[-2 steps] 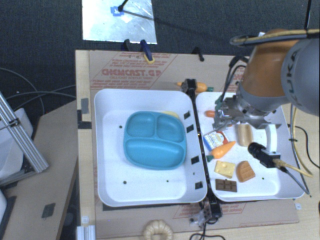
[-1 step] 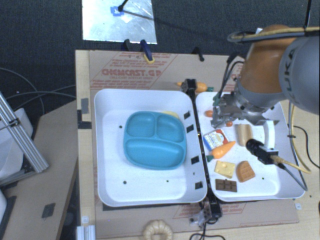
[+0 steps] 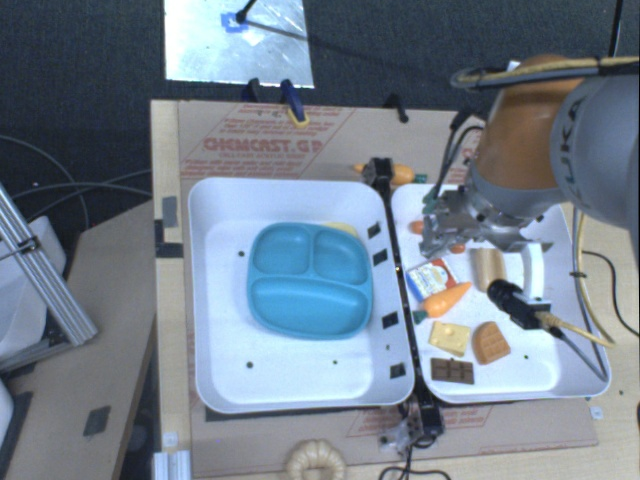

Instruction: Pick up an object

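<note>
Hanging low in the right bin (image 3: 520, 376), just above the toy carrot (image 3: 447, 298) as the view runs: the gripper (image 3: 438, 236), with the grey arm behind it coming in from the right. Impossible to tell from this slant whether open or closed. Lying on the bin floor against the carrot's upper left: a small red-and-blue carton (image 3: 427, 277). Up and right of the carrot: a tan roll (image 3: 487, 266). Just below the carrot: a yellow cheese slice (image 3: 449, 337), with a brown bread slice (image 3: 490, 342) to its right. Lower still: a chocolate bar (image 3: 451, 371). Well left of the carrot, in the left bin (image 3: 215, 203): a blue divided plate (image 3: 308, 278). Under both bins: a cardboard-covered worktop (image 3: 260, 138).
</note>
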Motion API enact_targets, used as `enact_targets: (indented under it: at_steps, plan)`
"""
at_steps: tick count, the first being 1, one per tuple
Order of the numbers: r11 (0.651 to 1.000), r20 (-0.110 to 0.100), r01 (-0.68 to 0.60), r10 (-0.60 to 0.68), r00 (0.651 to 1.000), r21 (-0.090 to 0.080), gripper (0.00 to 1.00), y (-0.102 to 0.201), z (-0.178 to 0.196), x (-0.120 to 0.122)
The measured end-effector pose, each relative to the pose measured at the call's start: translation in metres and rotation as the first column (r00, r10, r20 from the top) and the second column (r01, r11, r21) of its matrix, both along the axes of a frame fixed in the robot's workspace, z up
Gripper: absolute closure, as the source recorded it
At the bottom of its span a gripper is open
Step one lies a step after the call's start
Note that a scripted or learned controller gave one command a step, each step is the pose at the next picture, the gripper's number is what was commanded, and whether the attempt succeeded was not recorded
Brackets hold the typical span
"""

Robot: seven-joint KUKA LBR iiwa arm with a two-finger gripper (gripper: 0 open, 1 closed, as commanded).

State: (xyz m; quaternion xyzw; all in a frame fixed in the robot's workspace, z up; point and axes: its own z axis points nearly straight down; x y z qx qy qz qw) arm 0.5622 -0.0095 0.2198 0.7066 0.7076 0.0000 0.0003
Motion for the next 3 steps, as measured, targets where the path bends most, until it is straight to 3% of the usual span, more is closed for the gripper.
enact_targets:
  at_steps: [2,3]
  plan:
    - [1.0,0.0,0.001,-0.001,1.0,0.001,1.0,0.0,0.006,-0.017]
    - [1.0,0.001,-0.004,0.004,1.0,0.0,1.0,0.009,-0.005,-0.005]
